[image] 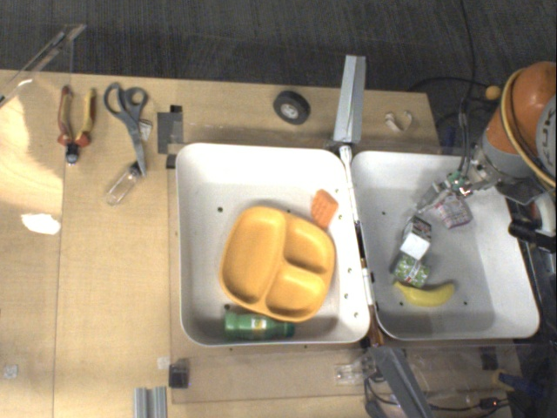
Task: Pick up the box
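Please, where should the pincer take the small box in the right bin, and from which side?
Probably from above, across the short sides of the box. It lies flat and slanted; the banana crowds its lower end, so grip the white upper half.

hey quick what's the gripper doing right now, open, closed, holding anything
Gripper: down in the right bin at the small box, beside the banana; open or closed cannot be told.

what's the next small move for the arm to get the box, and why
Probably lower the end effector a touch further onto the box and close on it. It hangs in the right bin right over the small white and green box, with the banana lying just below it in the view. I can't tell how the fingers stand, so a grasp is not confirmed.
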`<state>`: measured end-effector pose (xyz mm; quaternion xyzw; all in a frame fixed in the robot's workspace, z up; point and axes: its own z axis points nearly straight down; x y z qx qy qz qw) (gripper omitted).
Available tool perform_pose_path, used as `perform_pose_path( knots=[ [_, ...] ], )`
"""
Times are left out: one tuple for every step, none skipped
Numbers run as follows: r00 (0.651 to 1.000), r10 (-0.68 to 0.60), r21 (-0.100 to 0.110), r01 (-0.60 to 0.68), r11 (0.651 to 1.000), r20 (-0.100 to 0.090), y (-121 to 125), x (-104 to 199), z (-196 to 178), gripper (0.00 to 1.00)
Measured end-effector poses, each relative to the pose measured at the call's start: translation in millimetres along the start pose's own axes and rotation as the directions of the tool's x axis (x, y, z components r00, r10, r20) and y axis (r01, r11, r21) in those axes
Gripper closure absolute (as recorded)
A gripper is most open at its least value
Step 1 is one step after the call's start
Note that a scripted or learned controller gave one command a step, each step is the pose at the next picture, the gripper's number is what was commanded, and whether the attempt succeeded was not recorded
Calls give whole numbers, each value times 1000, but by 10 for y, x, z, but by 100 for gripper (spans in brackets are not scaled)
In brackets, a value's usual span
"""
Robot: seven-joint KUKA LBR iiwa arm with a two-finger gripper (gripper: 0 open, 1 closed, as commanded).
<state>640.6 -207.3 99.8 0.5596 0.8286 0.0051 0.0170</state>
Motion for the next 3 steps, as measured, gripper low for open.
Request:
perform_pose_path(
  knots=[
    [1000, -3, -11, 3, 1000, 13, 38, -28, -152, 100],
    [1000, -3, -11, 3, 1000, 13, 37, -27, -151, 0],
    [971, 240, -3, -240, 971, 0, -79, 46, -6, 0]
  ],
)
